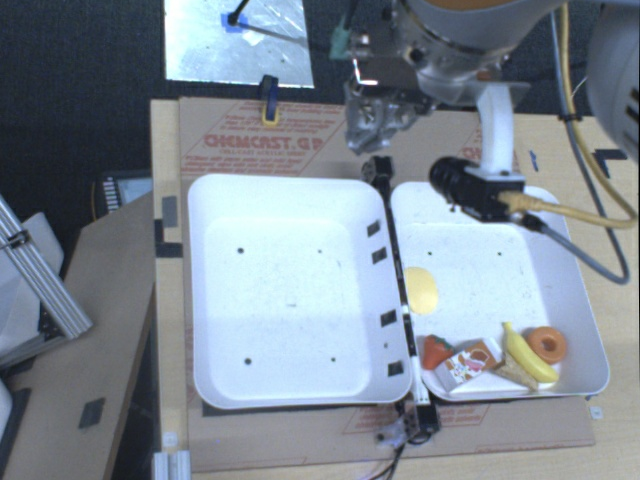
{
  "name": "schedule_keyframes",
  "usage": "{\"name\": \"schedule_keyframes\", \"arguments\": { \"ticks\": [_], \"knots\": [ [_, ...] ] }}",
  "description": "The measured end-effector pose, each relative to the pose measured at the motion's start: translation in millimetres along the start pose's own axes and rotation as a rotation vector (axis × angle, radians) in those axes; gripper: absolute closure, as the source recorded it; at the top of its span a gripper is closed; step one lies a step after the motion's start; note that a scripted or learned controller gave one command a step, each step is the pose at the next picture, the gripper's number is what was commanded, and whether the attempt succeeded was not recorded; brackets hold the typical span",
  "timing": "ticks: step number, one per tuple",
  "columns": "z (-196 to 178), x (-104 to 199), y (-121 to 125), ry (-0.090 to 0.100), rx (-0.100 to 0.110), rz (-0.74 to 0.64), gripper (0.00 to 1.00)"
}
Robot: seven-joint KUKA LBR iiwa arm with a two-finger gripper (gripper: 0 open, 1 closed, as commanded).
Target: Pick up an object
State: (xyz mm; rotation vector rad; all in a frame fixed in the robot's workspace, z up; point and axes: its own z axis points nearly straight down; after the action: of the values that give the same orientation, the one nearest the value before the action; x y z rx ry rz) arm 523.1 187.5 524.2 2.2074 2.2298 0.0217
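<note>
My gripper [375, 133] hangs high above the back edge of the bins, over the divider between them, far from every object. In the right bin [560, 268] a pale yellow round piece [421, 291] lies near the left wall. Along the front wall sit a red piece [436, 352], a small red and white packet [468, 364], a yellow banana [528, 355] and an orange ring [546, 344].
The left bin [285, 288] stands beside the right one on a cardboard sheet [260, 138]. A shiny metal plate [238, 26] lies beyond the bench at the back. A metal frame [35, 273] stands at the left.
</note>
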Motion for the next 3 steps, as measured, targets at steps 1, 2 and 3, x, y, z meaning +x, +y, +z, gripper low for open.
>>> {"name": "schedule_keyframes", "arguments": {
  "ticks": [1,2,3],
  "knots": [
    [-12,51,-38,-0.003,0.01,-0.002,1.0],
    [-11,-26,-27,-0.008,0.011,0.016,1.0],
    [167,-19,-41,-0.012,0.026,0.01,1.0]
  ]
}}
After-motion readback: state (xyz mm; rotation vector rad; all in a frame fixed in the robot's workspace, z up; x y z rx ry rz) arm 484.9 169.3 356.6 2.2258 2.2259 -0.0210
